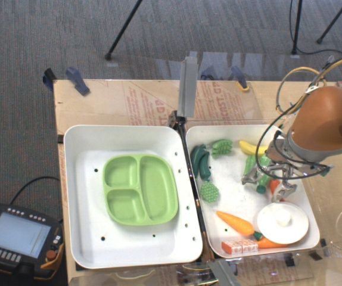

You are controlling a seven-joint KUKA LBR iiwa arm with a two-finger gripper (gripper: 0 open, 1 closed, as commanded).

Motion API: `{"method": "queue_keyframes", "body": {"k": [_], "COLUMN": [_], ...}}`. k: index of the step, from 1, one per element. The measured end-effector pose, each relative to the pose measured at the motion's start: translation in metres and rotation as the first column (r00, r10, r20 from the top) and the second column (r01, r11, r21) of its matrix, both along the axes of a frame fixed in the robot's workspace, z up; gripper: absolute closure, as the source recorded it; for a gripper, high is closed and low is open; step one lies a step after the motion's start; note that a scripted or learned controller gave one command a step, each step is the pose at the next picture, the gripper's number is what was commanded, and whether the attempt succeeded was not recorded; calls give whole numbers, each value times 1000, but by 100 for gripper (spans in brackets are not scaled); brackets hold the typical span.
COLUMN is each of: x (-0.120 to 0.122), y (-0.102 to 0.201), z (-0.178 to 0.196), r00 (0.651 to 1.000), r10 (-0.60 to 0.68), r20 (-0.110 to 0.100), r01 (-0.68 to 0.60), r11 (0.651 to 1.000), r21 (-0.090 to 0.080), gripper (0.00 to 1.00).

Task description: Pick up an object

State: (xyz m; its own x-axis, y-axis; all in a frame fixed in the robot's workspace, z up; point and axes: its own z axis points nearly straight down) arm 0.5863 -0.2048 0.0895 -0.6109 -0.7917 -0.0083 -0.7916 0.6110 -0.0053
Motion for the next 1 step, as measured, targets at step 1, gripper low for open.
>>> {"method": "queue_keyframes", "body": {"k": [1], "x": [1], "y": [3], "z": [9], "r00": [1000], "r10": [1], "r20": [-1], "r01": [-1], "r11": [1000], "r21": [4], "gripper": [100]}}
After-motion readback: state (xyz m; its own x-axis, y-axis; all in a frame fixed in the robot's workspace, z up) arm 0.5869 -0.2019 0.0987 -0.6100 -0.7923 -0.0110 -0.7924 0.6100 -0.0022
